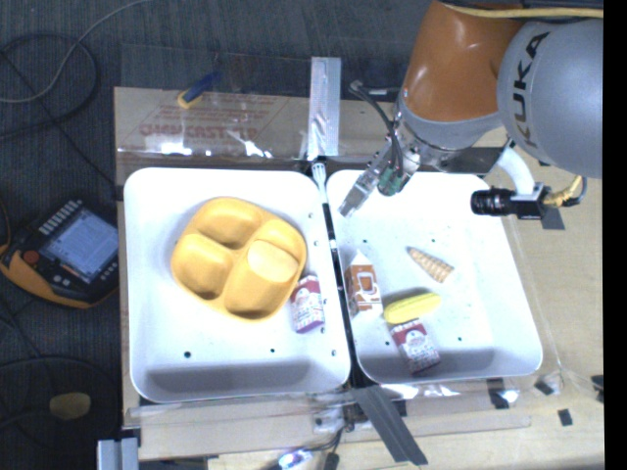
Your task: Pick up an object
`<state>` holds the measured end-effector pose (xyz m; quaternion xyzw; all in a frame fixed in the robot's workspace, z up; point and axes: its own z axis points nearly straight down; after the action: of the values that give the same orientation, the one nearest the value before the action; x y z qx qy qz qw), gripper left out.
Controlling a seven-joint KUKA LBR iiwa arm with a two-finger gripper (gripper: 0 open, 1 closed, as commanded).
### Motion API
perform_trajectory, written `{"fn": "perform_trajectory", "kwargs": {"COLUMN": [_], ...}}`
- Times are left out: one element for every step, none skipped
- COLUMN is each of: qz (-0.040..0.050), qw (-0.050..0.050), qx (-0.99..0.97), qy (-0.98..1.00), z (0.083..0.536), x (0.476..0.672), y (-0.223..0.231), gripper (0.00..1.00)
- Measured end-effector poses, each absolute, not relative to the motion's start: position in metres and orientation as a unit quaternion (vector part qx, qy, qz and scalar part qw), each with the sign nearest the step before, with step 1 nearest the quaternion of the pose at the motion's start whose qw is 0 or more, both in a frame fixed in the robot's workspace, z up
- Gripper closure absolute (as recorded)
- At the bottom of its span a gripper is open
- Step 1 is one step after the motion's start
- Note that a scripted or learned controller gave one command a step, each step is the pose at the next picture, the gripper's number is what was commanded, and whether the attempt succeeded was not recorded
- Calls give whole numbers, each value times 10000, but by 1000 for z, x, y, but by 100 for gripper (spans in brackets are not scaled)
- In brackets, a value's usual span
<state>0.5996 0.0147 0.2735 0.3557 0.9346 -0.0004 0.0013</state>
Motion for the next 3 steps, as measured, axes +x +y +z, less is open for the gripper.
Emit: {"fn": "perform_trajectory", "kwargs": {"qz": [1,2,-3], "qw": [-8,8,17], "qx": [4565,4747,3061], "qy": [8897,8802,9520], "z": [212,241,279], "x": [635,669,669], "y": [2,5,54], "gripper": [100,100,100]}}
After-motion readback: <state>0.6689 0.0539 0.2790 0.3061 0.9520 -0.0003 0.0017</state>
